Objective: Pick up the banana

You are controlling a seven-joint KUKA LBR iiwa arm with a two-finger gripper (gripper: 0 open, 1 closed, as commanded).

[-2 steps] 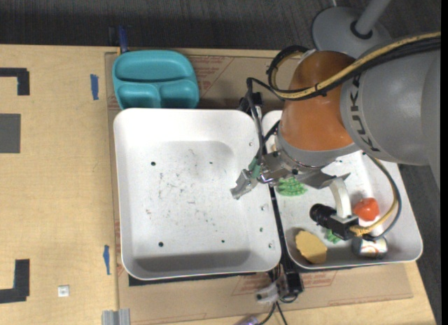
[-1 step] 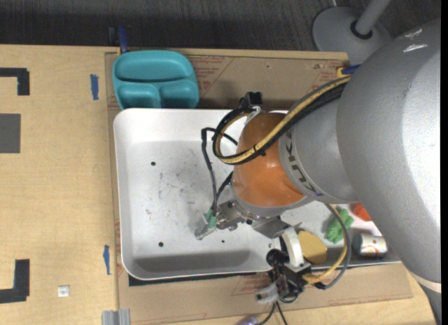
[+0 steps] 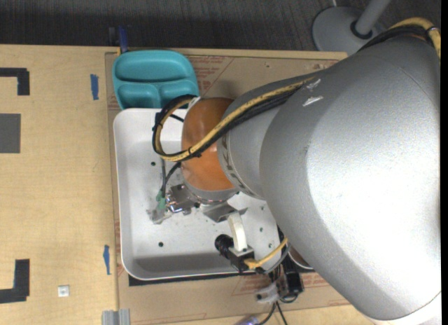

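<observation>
My gripper (image 3: 162,208) hangs low over the floor of the left white bin (image 3: 124,176), near its middle. It points toward the bin's left wall. Above it sit the orange band (image 3: 203,152) and the big grey arm (image 3: 350,176), which reaches in from the right. The arm's bulk hides the right part of this bin and all of the bench beyond it. The bin floor to the left of and below the gripper is bare white with a few dark specks.
A teal compartment tray (image 3: 154,78) rests against the far rim of the white bin. Black and yellow cables (image 3: 168,150) loop off the wrist over the bin. The brown bench top (image 3: 56,176) stretches to the left, marked with black and blue tape.
</observation>
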